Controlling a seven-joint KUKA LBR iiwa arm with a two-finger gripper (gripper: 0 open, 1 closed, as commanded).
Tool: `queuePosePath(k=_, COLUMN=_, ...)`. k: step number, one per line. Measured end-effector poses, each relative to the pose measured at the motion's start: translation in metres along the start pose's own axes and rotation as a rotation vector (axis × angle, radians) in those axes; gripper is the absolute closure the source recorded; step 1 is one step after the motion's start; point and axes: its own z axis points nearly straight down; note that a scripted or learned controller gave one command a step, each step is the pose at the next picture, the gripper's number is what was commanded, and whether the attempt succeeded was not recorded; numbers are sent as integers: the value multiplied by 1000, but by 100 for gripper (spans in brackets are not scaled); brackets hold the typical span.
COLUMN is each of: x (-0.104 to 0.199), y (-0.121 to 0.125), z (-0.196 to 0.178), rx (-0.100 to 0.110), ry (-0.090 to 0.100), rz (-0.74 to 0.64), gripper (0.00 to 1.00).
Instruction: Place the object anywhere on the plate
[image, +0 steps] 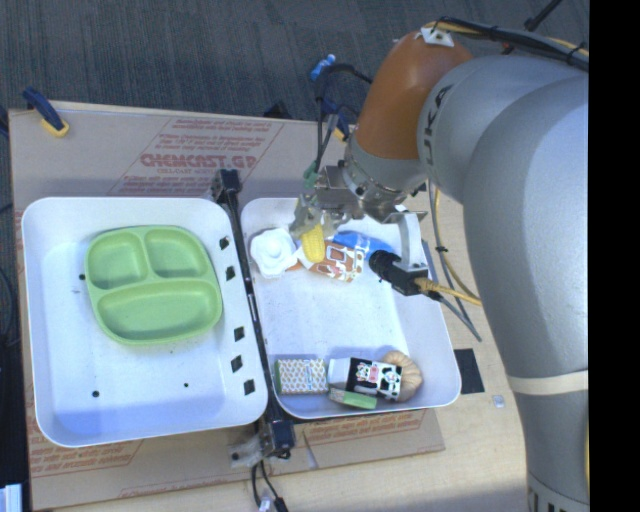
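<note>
Yellow object (313, 243) sits right under gripper (318, 222); green plate (152, 283) lies well left, other bin. We cannot tell grip state.

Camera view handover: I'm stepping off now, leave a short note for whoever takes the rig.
Gripper: low over the far end of the right bin, among a cluster of a white item, a yellow item and a blue-and-orange packet. Can't confirm a grasp.
Green plate: in the left bin, three compartments, nothing on it.
Near end of right bin: patterned box, black-and-white pack, tan round item.
Done: nothing placed.
Left: pick up an object and set it on the plate.
</note>
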Motion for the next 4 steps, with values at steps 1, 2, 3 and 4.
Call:
queuePosePath(k=1, x=50, y=-64, z=15, rx=0, ry=-1, rz=0, gripper=100)
queuePosePath(k=2, x=78, y=-84, z=29, rx=-1, ry=-2, rz=1, gripper=100)
queuePosePath(k=3, x=92, y=-16, z=21, rx=-3, ry=-1, rz=3, gripper=100)
queuePosePath(k=4, x=17, y=-54, z=29, rx=-1, ry=-2, rz=4, gripper=100)
